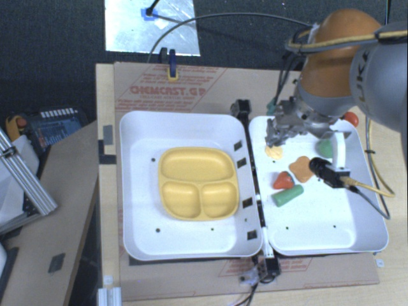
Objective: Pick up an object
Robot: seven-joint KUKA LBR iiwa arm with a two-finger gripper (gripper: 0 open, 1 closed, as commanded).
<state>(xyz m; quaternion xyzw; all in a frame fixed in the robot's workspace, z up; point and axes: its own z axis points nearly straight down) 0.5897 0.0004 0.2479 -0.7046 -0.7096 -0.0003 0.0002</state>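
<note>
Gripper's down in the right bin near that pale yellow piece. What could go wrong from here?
1. The gripper is over the small, flat pale yellow piece; the fingers may slide off it.
2. That piece lies near the right bin's inner wall, so a finger could hit it.
3. The orange piece and red piece sit close; a miss may scatter them.

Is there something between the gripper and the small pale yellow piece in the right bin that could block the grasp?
Nothing visible blocks it. The gripper hangs just above the pale yellow piece near the right bin's left wall. The orange piece and red piece lie apart, nearer the camera.
</note>
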